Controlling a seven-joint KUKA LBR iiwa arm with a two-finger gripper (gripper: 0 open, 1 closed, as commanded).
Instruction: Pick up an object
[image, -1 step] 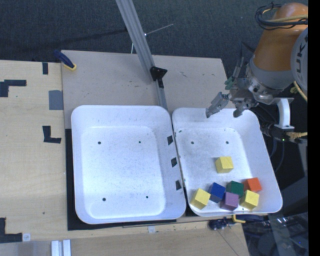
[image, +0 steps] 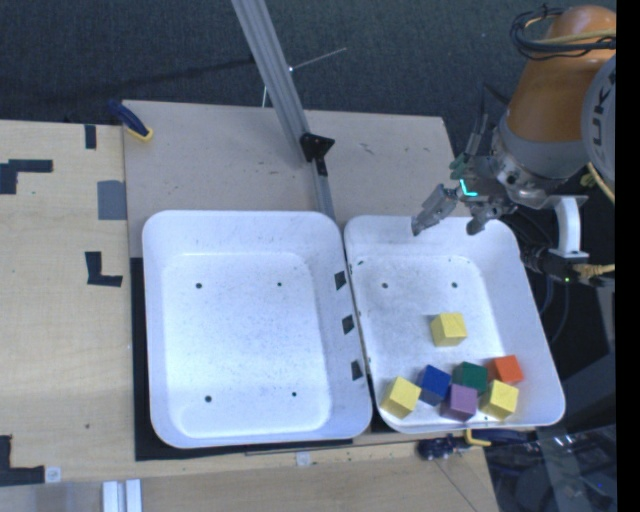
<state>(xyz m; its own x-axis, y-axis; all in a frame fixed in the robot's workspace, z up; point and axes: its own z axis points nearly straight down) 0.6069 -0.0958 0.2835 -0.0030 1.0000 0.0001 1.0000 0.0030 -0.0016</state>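
Your end effector (image: 452, 212) hangs over the far rim of the right bin (image: 530, 300), fingers spread apart and gripping nothing — the blocks sit well away at the near end, a lone yellow cube (image: 448, 328) closest to it.

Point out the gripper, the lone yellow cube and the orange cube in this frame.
gripper (image: 452, 217): camera view, midway between its two spread fingertips.
lone yellow cube (image: 449, 328): camera view, middle of its top face.
orange cube (image: 506, 369): camera view, its top face.
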